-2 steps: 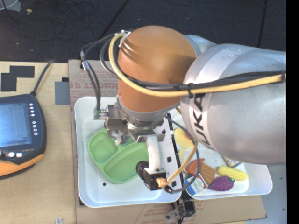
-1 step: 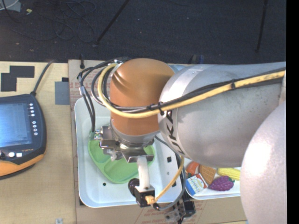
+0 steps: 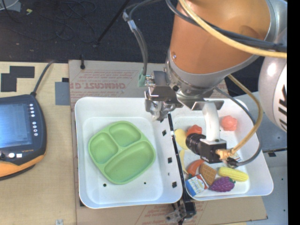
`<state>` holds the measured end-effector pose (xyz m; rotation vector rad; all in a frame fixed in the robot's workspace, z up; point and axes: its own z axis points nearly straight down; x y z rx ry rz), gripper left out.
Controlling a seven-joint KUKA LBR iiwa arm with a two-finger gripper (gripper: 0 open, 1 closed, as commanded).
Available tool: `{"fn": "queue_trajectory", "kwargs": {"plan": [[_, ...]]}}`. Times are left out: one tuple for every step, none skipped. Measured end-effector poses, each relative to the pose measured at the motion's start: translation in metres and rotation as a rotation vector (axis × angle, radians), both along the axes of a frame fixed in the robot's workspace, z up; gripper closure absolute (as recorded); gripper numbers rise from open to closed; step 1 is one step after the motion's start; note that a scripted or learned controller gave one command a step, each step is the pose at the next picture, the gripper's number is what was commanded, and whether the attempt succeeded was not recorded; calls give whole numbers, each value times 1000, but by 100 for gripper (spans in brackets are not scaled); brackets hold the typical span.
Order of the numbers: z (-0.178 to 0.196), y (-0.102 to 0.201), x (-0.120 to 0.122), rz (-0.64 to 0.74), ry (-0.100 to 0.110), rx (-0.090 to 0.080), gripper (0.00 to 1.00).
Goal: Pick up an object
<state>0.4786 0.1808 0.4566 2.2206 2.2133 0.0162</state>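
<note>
Gripper [image 3: 161, 111]: above the bins' shared wall, far end; grip state cannot be told. Toy food [image 3: 220, 175]: piled in right bin [image 3: 262, 182], near edge. You should centre over one separate piece before descending

The grey arm [image 3: 220, 36] with its orange band reaches in from the right, wrist pointing down over the surface's middle; the pincer [image 3: 159, 108] hangs below it.

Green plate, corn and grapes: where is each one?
Green plate [image 3: 122, 152]: camera view, on its large front compartment.
Corn [image 3: 233, 174]: camera view, middle of the yellow cob.
Grapes [image 3: 221, 184]: camera view, centre of the purple bunch.
</note>
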Motion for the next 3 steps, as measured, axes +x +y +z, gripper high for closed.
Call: {"fn": "queue_trajectory", "kwargs": {"plan": [[-116,55,-5,8,28,-10,100],[-184,63,-5,4,26,-10,100],[-64,62,-1,4,6,-1,100]]}}
